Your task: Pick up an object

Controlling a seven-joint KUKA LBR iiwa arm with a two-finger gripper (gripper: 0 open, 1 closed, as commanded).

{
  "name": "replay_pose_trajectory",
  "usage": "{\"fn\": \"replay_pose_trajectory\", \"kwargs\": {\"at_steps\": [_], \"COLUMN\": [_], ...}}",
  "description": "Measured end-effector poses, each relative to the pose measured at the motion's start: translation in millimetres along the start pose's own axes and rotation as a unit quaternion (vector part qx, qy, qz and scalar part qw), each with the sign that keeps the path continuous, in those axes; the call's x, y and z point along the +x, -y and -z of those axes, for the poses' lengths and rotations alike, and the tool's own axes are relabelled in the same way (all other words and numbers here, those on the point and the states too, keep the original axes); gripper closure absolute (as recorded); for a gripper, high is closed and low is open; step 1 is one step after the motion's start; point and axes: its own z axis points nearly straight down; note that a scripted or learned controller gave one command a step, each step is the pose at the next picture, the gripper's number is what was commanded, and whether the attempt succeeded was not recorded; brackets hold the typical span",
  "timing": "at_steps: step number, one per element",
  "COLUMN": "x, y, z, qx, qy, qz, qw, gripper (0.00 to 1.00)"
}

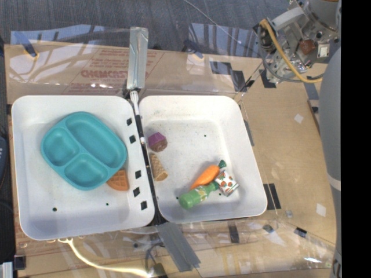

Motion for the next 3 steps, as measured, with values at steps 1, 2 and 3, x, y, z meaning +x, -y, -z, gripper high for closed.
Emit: {"fn": "replay_pose_trajectory", "kwargs": {"at_steps": [1,2,3], "x": [-18,-23,0], "y": [1,3,0], "z": [-1,-5,-25], "qx": [0.000,0.001,-0.001], "qy": [0.001,0.002,0.001], "qz": [0.003,-0.001,0.000], "qw": [1.0000,1.0000,1.0000], "gripper": [1.00,1.00,1.00]}}
